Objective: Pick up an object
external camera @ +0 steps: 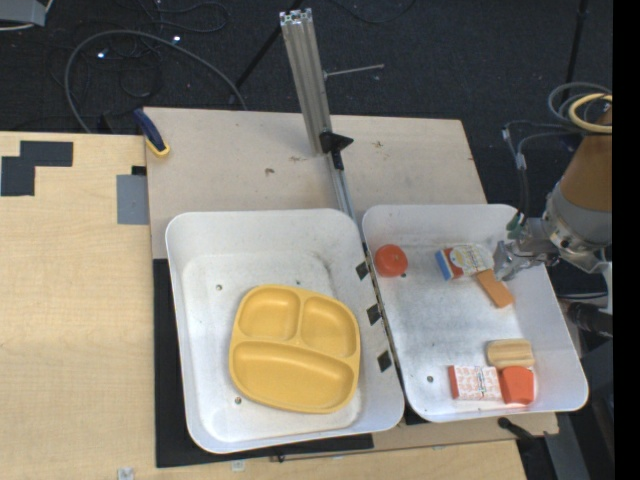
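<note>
A pale wooden bench (70, 298) fills the left of the camera view, with dark rectangular patches near its upper left corner and a grey one beside its right edge. Behind the two white bins lies a lighter board (400, 163), bare but for a few small marks. A blue-and-yellow handled tool (152, 133) rests at the board's far left corner. A slim aluminium post (308, 78) rises at a tilt from the board's middle, a black bracket (335, 144) clamped at its foot. Beyond the board the floor is dark carpet (450, 38), where black cables (130, 53) loop and trail.
</note>
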{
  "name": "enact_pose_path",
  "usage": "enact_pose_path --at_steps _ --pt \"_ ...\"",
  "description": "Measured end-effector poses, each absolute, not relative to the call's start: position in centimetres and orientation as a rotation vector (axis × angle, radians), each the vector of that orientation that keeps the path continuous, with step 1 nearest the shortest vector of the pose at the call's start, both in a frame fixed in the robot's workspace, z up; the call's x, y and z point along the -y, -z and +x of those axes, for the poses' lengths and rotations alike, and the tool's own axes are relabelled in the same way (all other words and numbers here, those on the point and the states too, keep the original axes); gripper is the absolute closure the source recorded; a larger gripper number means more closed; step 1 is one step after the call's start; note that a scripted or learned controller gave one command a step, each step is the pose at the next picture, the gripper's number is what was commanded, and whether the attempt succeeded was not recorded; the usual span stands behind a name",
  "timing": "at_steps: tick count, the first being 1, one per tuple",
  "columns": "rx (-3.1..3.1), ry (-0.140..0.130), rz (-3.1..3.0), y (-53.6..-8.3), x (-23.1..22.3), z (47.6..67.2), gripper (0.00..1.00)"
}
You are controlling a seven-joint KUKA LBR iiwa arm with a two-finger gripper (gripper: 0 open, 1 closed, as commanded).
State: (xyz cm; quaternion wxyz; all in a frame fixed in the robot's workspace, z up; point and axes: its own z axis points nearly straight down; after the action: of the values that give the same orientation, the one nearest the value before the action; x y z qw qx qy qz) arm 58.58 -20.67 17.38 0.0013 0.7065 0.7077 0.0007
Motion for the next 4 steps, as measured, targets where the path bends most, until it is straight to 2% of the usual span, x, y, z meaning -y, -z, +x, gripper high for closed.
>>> enact_pose_path --at_steps 1,2,3,4 --pt "-2.221 -0.003 2.216 -23.5 20.8 59.3 1.0" --pt "-2.223 -0.001 2.217 -27.3 20.9 59.4 1.0" --pt "-2.23 0.002 2.22 -26.6 15.9 57.5 1.0" --pt "-2.229 0.003 2.221 -25.2 11.4 56.8 1.0"
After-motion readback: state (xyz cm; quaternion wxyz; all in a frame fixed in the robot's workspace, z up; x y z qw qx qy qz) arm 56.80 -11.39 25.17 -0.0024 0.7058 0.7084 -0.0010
